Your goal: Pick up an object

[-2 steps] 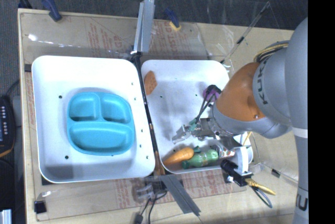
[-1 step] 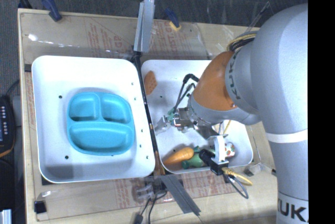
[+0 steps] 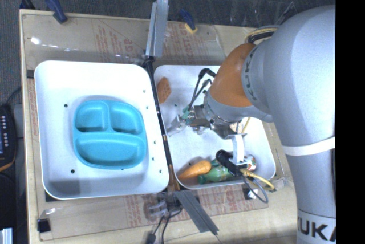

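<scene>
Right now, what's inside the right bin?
A brown lump by its left wall, and a carrot beside a green thing at the near end. The arm covers its right part, so anything there is hidden.

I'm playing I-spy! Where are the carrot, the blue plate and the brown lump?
carrot (image 3: 194, 169): camera view, on its orange middle.
blue plate (image 3: 108, 149): camera view, on its big bare compartment.
brown lump (image 3: 163, 89): camera view, on its middle.
</scene>
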You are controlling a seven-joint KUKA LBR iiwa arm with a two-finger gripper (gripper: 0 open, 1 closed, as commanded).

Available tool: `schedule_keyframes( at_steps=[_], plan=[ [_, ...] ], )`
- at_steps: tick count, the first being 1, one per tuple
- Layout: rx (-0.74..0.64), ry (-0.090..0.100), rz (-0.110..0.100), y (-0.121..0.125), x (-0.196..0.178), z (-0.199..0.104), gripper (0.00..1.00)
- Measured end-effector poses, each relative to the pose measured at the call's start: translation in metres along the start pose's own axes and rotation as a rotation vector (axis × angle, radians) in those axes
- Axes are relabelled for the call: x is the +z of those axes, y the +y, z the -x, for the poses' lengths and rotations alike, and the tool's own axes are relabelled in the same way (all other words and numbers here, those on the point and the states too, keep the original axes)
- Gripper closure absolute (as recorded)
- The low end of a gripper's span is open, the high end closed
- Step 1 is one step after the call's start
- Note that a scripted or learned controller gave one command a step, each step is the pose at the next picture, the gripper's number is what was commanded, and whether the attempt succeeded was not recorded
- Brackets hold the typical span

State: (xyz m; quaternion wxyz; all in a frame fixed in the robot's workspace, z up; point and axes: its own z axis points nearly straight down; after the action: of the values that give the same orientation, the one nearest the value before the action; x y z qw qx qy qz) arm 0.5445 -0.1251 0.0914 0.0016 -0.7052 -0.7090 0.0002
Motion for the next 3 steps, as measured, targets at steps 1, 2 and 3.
schedule_keyframes(
  at_steps=[1, 2, 3],
  plan=[
    [-0.001, -0.001, 0.005, -0.067, -0.001, 0.030, 0.00],
    [-0.008, -0.002, 0.007, -0.065, -0.011, 0.030, 1.00],
    [-0.009, -0.002, 0.006, -0.065, -0.011, 0.030, 0.00]
  ],
)
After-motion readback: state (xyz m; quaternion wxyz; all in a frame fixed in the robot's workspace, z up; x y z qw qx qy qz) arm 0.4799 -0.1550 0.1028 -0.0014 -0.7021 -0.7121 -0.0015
